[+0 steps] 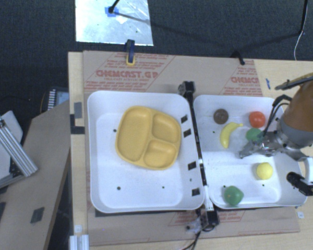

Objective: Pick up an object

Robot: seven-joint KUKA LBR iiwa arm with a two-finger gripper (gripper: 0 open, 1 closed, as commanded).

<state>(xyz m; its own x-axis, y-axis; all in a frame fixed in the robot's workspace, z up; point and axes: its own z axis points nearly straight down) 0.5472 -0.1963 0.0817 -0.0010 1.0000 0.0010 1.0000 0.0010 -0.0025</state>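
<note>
Metal fingers perhaps touching banana.

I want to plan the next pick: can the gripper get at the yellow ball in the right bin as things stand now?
Probably yes. The yellow ball lies apart from the other things in the right bin, with bare floor around it. The gripper is just up and to its left in the camera view, and nothing lies between them.

One fixed camera looks down at a slant from above the brown cardboard-covered bench, framing both shallow white plastic bins.
</note>
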